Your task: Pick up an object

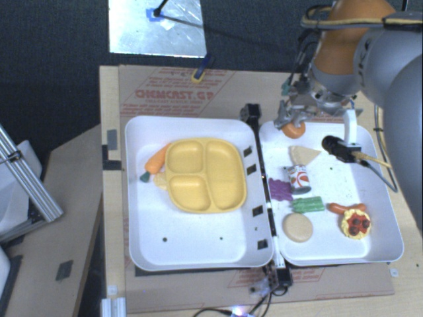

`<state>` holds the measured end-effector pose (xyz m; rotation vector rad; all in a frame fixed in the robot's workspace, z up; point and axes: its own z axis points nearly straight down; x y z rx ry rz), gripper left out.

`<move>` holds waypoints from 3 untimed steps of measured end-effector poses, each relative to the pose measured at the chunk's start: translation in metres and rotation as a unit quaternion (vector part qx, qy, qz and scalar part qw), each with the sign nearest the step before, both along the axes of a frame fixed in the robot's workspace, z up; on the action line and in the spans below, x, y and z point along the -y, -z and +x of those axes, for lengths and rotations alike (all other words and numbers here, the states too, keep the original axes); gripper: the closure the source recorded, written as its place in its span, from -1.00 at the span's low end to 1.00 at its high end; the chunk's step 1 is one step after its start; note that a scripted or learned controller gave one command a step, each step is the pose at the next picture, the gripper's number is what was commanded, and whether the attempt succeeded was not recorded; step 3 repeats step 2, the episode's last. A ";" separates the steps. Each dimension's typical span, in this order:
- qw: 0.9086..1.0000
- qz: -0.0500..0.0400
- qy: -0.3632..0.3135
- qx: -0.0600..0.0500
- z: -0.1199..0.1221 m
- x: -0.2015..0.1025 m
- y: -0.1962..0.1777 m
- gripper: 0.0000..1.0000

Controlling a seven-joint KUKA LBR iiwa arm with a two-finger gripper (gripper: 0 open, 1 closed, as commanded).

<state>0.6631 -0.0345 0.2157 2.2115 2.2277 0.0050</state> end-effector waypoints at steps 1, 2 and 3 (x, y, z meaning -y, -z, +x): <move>1.000 0.000 0.001 0.000 0.008 -0.001 -0.016 1.00; 1.000 -0.001 0.003 -0.002 0.002 0.002 0.000 1.00; 1.000 -0.001 0.003 -0.002 0.002 0.002 0.000 1.00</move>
